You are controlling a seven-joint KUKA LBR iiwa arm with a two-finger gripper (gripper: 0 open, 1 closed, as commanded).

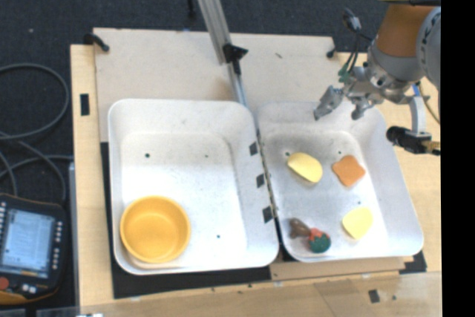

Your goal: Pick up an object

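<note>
My gripper (343, 107) hangs open over the back edge of the right bin (393, 182), its two grey fingers spread and nothing between them. Below it in that bin lie a pale yellow oval piece (305, 167), an orange wedge (349, 171) and a second yellow piece (357, 222) near the front. A small brown, red and green item (312, 235) sits at the bin's front left corner. All of these lie apart from the gripper.
The left bin (185, 159) holds a yellow bowl (155, 228) in its front left corner. A slanted metal post (211, 11) rises behind the bins and meets the divider between them. Cables and a pendant lie left of the bench.
</note>
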